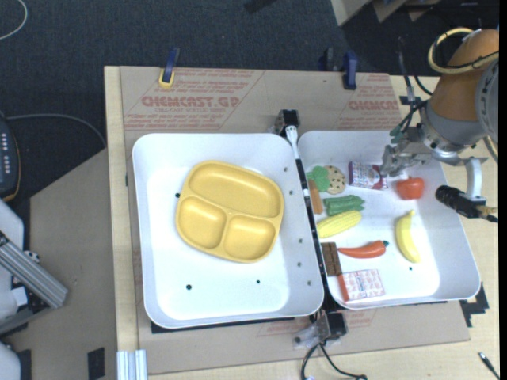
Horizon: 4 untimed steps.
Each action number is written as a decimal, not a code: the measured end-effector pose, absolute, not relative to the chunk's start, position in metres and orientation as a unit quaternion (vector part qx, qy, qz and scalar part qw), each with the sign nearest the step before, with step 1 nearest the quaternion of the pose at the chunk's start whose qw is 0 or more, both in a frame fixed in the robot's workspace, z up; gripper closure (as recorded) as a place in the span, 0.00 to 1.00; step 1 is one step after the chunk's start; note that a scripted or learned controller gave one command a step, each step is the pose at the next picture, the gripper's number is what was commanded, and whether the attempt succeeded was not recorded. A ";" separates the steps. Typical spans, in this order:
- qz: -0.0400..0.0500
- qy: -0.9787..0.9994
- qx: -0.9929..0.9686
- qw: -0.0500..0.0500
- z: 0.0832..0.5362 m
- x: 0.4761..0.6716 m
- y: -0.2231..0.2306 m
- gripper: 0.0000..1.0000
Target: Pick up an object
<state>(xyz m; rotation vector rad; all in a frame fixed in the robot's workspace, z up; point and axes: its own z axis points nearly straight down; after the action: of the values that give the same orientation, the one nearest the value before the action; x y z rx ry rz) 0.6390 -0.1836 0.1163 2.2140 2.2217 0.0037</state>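
Note:
The right bin [455, 271] holds several toy foods: a red tomato [409, 187], a banana [407, 237], a corn cob [338, 224], a green pepper [343, 205], a red chili [363, 249], a cookie [334, 179], a carrot [315, 196], a small pink packet [366, 174] and a red-and-white packet [360, 283]. My gripper [391, 167] hangs low over the bin's back part, between the pink packet and the tomato, just left of the tomato. Nothing shows between its fingers.
The left bin [158, 275] carries a yellow divided plate [230, 210]. A brown bar [329, 258] lies along the right bin's left wall. The arm's orange band [467, 62] rises at the far right. Clamps sit at the bench's back edge.

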 end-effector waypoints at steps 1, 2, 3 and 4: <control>0.001 0.708 0.707 0.003 0.162 0.637 -0.178 1.00; 0.001 0.707 0.707 0.003 0.205 0.636 -0.179 1.00; 0.001 0.707 0.707 0.002 0.226 0.637 -0.180 1.00; 0.000 0.709 0.705 -0.001 0.222 0.629 -0.117 1.00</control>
<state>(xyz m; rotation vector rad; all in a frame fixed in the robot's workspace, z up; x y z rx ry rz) 0.6295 -0.1169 0.2221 2.2173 2.2298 0.0005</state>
